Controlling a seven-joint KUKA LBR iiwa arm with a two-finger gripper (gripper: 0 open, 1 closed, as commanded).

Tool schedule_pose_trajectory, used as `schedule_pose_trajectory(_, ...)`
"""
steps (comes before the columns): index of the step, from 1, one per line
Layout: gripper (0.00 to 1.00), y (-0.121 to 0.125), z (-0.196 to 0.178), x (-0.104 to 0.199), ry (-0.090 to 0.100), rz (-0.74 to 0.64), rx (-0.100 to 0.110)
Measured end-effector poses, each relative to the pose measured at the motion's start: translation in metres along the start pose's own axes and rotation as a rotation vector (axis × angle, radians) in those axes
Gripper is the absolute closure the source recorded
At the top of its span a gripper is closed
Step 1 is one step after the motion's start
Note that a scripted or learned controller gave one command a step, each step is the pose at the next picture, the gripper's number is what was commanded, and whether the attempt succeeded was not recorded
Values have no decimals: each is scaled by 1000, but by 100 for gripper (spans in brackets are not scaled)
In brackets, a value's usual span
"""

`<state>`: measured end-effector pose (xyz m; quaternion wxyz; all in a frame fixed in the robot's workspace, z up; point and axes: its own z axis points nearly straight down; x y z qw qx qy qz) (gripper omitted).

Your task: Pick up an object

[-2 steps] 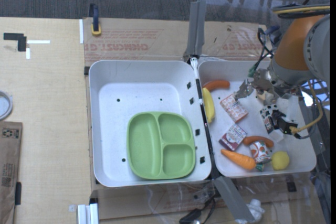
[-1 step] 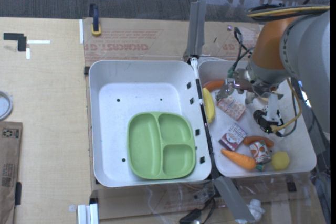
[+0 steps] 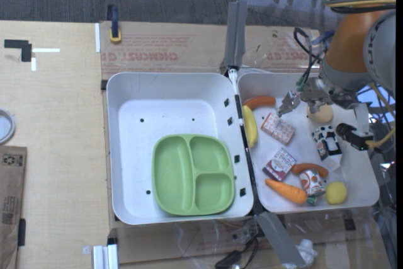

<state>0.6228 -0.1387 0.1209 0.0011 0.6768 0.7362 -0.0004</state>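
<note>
While the arm (image 3: 359, 41) is reaching in from the right, its gripper (image 3: 291, 103) is hanging over the top of the right bin (image 3: 371, 195); whether it is apart or together, I cannot tell, and nothing is showing between its tips; just below it a red-patterned packet (image 3: 278, 128) is lying flat, with a sausage (image 3: 259, 101) and a banana (image 3: 250, 125) sitting near the bin's left wall; a pale egg-like ball (image 3: 321, 113) is resting just right of the gripper, beside a black-and-white carton (image 3: 327, 140); lower down, a dark red box (image 3: 279, 164), a second sausage (image 3: 310, 169), a carrot (image 3: 285, 191), a small can (image 3: 311, 183) and a lemon (image 3: 336, 193) are crowding together; over in the left bin (image 3: 123, 135) a green divided plate (image 3: 194, 174) is lying flat.
</note>
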Motion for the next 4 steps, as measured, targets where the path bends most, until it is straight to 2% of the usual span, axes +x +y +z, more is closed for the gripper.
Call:
schedule_pose_trajectory(1,0,-35,29,-59,2,100,3)
schedule_pose_trajectory(2,0,-71,28,-62,13,195,1)
schedule_pose_trajectory(3,100,-72,20,-66,6,200,1)
schedule_pose_trajectory(4,100,-56,-61,-36,1,24,1)
